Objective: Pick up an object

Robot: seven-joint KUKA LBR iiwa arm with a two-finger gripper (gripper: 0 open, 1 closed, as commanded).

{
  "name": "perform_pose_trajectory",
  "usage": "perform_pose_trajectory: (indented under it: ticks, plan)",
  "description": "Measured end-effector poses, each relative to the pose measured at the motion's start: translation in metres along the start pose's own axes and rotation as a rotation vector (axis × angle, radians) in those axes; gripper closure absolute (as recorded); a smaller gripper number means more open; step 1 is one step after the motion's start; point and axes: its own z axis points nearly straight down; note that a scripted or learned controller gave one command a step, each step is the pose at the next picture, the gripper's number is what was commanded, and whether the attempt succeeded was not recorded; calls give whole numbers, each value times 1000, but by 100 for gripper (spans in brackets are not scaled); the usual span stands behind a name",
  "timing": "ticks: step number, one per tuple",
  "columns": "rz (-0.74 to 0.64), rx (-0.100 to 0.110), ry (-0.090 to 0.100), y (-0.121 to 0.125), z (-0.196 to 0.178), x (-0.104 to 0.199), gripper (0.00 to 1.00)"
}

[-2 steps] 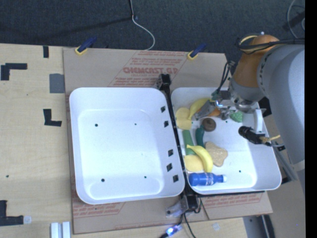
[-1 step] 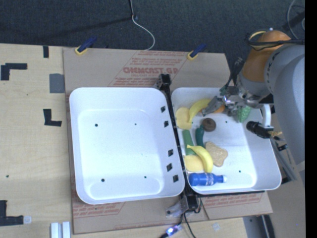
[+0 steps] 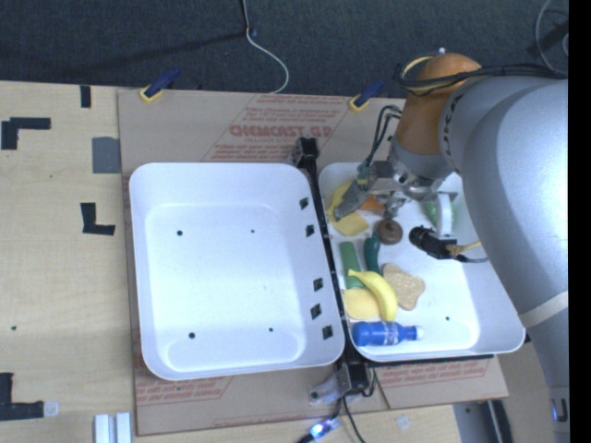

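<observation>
The arm reaches into the right bin (image 3: 480, 326), and its gripper (image 3: 377, 195) hangs over that bin's far end, close to the wall shared with the left bin (image 3: 222, 266). Whether the claw is apart or together cannot be told; the wrist hides it.

Just under the gripper lies a yellow object (image 3: 349, 221), small and lumpy, with something orange beside it. It looks like a light plastic toy, probably stiff and a little slick, so a hold across its narrowest part would likely serve best.

Nearer than that, toward the middle of the right bin, a banana (image 3: 374, 289) curves over a green stick-like piece (image 3: 352, 258); it is smooth and rounded, likely to roll unless pinched across its middle. Beside it sits a tan flat piece (image 3: 404, 286), and at the near end a blue bottle (image 3: 383, 334) lies on its side, light and prone to slip.
</observation>
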Motion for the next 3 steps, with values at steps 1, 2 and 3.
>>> perform_pose_trajectory:
  ticks: [1,2,3]
  plan:
    - [10,-2,0,-1,1,0,0]
    - [10,-2,3,-1,-9,2,100]
    - [4,-31,7,4,-109,12,100]
